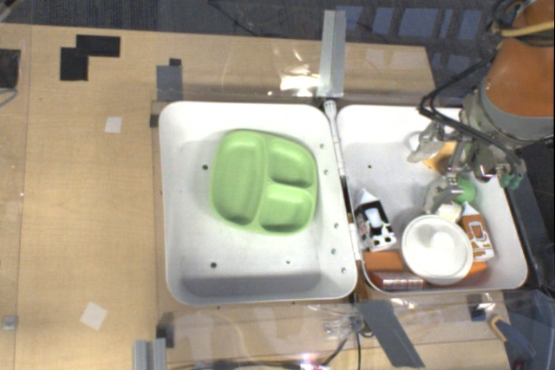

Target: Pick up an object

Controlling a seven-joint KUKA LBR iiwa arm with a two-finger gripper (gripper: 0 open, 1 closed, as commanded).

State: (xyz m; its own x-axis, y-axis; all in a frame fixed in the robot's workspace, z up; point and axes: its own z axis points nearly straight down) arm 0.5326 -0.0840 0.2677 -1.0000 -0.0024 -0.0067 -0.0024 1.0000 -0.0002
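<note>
The robot arm (519, 78) reaches steeply down into the right bin (381, 143), its claw (451, 186) low among clutter; whether the claw is spread or closed cannot be told. A white bowl (436, 249) sits just below it, a small green item (464, 188) against it. Crowding risks a glancing, failed grasp.

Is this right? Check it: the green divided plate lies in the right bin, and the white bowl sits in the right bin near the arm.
Not quite. The green divided plate lies in the left bin, not the right one; the camera view shows it alone there. The rest stands: the white bowl sits in the right bin, near the arm.
</note>
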